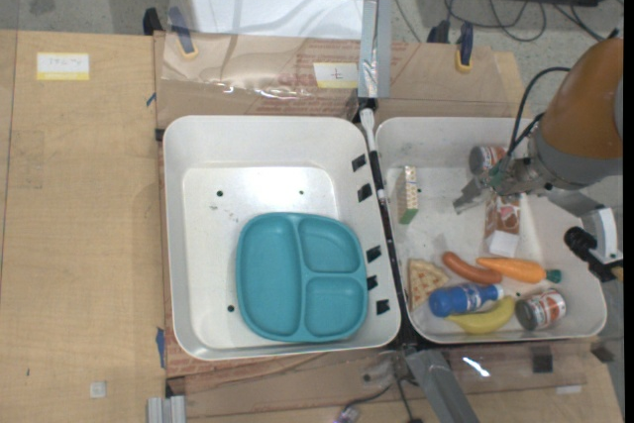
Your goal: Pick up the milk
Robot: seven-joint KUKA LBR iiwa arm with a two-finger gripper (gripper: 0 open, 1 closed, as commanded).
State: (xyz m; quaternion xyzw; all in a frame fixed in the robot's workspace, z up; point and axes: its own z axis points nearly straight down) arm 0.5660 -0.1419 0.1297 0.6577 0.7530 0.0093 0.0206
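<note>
The milk (407, 194) is a small white carton with green and yellow print. It lies near the left wall of the right bin (436, 136). My gripper (479, 192) hangs over the middle of that bin, to the right of the milk and clearly apart from it. It is just below a tin can (484, 157) and just left of a brown packet (503, 219). The arm's orange band (594, 104) is at the right edge of the view.
The right bin's front holds a sausage (465, 266), a carrot (515, 268), a pizza slice (425, 280), a blue bottle (466, 299), a banana (487, 318) and a second can (541, 310). A teal divided plate (300, 276) lies in the left bin (198, 213).
</note>
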